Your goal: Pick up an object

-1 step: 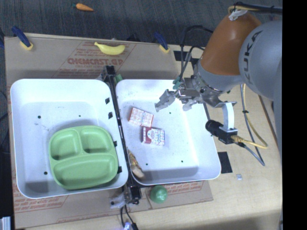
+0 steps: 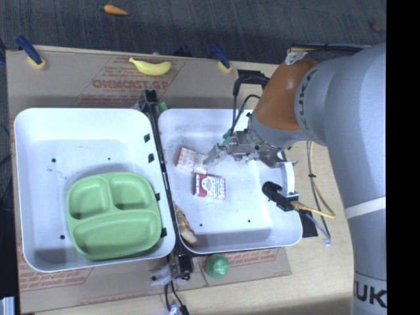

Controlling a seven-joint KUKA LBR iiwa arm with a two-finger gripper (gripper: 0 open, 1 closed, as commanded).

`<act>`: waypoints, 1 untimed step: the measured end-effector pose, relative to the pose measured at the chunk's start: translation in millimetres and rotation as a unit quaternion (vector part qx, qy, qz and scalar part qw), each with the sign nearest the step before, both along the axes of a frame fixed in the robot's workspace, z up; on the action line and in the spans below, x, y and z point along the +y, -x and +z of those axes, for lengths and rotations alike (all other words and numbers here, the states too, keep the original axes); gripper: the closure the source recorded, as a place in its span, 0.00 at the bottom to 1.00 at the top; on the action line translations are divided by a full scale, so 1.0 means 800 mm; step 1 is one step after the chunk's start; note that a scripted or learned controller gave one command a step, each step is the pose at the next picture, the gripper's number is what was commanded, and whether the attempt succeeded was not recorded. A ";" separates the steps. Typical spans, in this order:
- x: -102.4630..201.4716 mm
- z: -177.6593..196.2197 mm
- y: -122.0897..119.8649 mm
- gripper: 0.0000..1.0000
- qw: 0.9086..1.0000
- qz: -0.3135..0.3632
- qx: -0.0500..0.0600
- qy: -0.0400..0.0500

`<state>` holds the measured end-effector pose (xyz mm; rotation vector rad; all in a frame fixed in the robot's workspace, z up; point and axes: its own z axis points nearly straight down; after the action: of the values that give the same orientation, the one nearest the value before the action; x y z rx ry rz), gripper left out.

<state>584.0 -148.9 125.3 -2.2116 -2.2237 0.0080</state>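
Gripper (image 2: 220,151) low over right bin (image 2: 262,231), tips just right of small pale packet (image 2: 188,159); spread of the tips impossible to tell. Red-and-white carton (image 2: 209,186) flat just below packet, apart from gripper. Green divided plate (image 2: 115,214) in left bin (image 2: 29,176). Green ball (image 2: 216,265) on cardboard in front.

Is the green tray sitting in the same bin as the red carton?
No: the green tray lies in the left bin, while the red carton lies in the right bin.
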 end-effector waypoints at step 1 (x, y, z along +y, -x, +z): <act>0.005 0.104 -0.091 0.00 1.000 0.000 -0.004 0.000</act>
<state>657.1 -145.1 208.4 -2.2163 -2.2281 -0.0001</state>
